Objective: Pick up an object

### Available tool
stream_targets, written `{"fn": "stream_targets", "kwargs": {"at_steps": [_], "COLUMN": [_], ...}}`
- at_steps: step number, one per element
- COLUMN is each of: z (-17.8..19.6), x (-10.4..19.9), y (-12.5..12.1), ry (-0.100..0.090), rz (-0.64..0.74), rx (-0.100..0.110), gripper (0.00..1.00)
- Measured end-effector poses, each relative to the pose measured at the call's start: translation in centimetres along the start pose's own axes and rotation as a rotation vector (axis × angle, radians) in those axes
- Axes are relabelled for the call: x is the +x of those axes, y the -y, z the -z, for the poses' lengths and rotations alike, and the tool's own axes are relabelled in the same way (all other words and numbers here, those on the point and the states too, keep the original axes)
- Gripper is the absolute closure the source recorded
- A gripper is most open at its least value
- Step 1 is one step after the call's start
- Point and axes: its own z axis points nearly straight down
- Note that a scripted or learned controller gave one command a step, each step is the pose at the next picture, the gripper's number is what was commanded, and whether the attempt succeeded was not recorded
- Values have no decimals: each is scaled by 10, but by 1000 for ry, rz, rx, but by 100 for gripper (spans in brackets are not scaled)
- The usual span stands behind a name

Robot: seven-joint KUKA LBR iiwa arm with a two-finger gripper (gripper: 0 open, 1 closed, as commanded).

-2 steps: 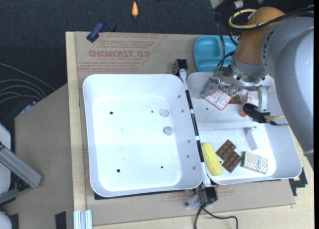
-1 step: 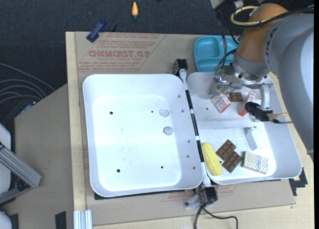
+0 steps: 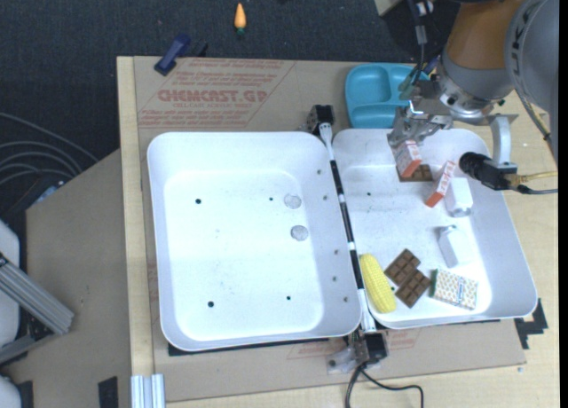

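My gripper (image 3: 410, 134) hangs over the far end of the right bin (image 3: 497, 247), with the grey arm and its orange band above it at the upper right. A small red and white carton (image 3: 408, 160) stands tilted directly under the fingertips, its top caught between them. A brown piece (image 3: 425, 172) lies against the carton's right side. Loose in the same bin are a red and white tube (image 3: 441, 184), a white and grey stick (image 3: 446, 245), a yellow corn cob (image 3: 377, 282), a brown chocolate bar (image 3: 406, 278) and a patterned white packet (image 3: 455, 289).
The left bin (image 3: 177, 176) holds two small grey discs (image 3: 295, 217). A teal divided tray (image 3: 380, 96) sits behind the right bin. A black cylinder with a cable (image 3: 484, 171) juts over the right bin's far right side.
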Motion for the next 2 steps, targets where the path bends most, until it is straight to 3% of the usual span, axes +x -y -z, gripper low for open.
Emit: {"fn": "stream_targets", "kwargs": {"at_steps": [1,2], "z": [-1,-126], "x": [0,-46], "y": [1,-18], "ry": [0,2], "rz": [0,-1], "rx": [3,-1], "gripper": [0,0]}}
